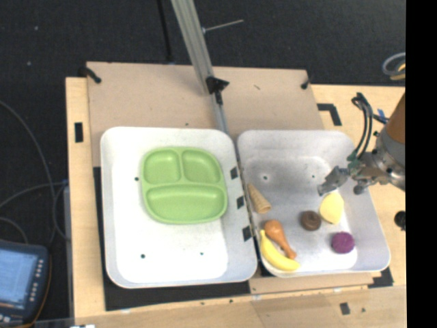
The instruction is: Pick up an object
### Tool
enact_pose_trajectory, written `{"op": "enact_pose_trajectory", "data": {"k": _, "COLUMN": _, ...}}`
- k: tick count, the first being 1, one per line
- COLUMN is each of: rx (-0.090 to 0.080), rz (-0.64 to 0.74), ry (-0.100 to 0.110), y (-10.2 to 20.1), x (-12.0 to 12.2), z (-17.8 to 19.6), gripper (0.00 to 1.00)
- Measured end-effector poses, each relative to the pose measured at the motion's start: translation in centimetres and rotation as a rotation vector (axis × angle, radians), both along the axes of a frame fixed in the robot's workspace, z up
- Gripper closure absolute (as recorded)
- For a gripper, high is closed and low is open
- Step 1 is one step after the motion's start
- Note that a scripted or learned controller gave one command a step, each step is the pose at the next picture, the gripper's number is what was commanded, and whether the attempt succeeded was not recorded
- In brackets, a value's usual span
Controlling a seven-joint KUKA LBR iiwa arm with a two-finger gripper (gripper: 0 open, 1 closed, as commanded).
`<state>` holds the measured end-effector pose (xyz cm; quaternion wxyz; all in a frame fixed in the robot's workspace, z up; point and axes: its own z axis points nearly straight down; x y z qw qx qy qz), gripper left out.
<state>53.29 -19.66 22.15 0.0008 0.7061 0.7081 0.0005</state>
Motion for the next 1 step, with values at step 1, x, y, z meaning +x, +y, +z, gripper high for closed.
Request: {"op": "enact_pose_trajectory", "data": {"k": 1, "rx": 0.000, "rz": -0.001, "ry": 0.000, "y": 0.00, "x": 0.00, "z": 0.00, "gripper": 0.00}}
